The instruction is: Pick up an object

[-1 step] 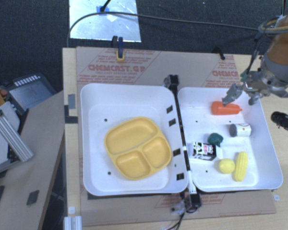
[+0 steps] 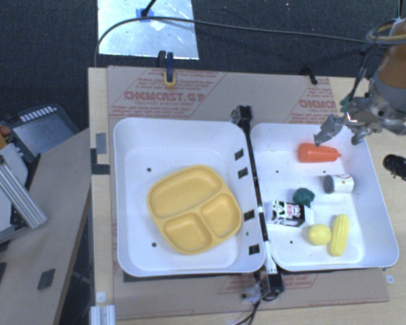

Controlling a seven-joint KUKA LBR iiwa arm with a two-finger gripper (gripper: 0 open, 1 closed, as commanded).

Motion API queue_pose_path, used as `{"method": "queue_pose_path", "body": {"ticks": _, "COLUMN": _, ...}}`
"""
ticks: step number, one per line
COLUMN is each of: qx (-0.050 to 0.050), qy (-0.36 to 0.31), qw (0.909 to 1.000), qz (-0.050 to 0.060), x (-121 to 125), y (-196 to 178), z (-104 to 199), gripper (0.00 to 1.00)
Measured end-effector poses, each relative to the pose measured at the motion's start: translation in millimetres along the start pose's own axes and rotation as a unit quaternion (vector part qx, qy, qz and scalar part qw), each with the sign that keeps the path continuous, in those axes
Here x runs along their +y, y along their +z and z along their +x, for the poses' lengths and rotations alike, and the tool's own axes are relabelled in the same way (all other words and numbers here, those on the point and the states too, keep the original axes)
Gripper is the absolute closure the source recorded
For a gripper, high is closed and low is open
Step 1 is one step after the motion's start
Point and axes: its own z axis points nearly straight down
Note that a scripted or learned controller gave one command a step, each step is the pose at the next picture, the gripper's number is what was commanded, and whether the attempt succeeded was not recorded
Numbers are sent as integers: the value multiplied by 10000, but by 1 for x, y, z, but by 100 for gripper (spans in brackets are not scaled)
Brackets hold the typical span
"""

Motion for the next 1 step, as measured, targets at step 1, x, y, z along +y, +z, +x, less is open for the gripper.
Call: {"method": "queue_pose_path", "body": {"ticks": 1, "qx": 5, "qy": 8, "qw": 10000, "qz": 21, "x": -3, "y": 62, "z": 2, "gripper": 0}}
